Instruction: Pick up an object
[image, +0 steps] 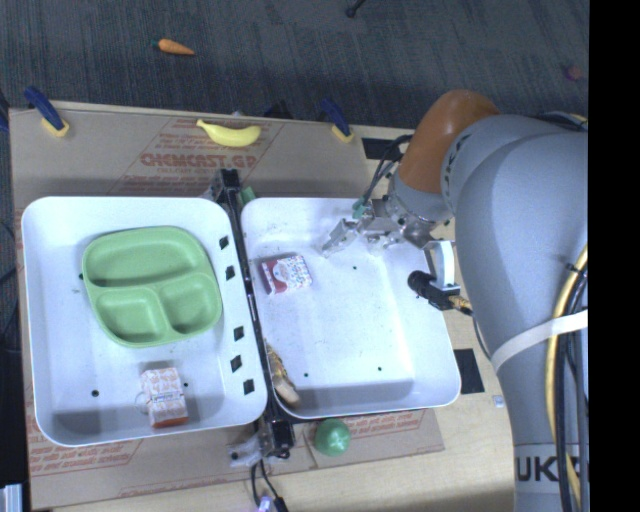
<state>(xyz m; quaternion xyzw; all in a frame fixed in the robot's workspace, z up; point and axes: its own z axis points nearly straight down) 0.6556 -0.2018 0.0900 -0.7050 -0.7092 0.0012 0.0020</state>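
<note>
Red-and-white carton (286, 273), the nearest loose object to the gripper, lies flat in the right bin (400, 380), close to that bin's left wall and in its upper half; it touches nothing else and is well clear of the arm.

Nearest the camera, at the bottom edge of the bench, a green ball (332, 436) rests on the cardboard sheet (150, 160) just outside the right bin's front rim. Beside it, at the front end of the seam between the bins, sits a black clamp (270, 440), and a small tan object (281, 383) lies against the right bin's front left corner.

In the left bin (40, 330), a second small carton (163, 395) with orange-brown markings lies near the front wall. Behind it rests a green divided tray (150, 283) with three compartments, set flat on the bin floor.

Farther back, the gripper (340, 240) hangs over the rear part of the right bin, up and to the right of the red-and-white carton and apart from it. Its fingers point leftward; nothing is seen between them, and whether they are spread or closed cannot be told. The grey arm (510, 230) with its orange band (440, 130) enters from the right.

Beyond the bins, a yellow banana (230, 132) lies on the cardboard. Blue clips (46, 110) hold the sheet's rear edge. Farthest away, a small orange object (176, 46) lies on the dark carpet.
</note>
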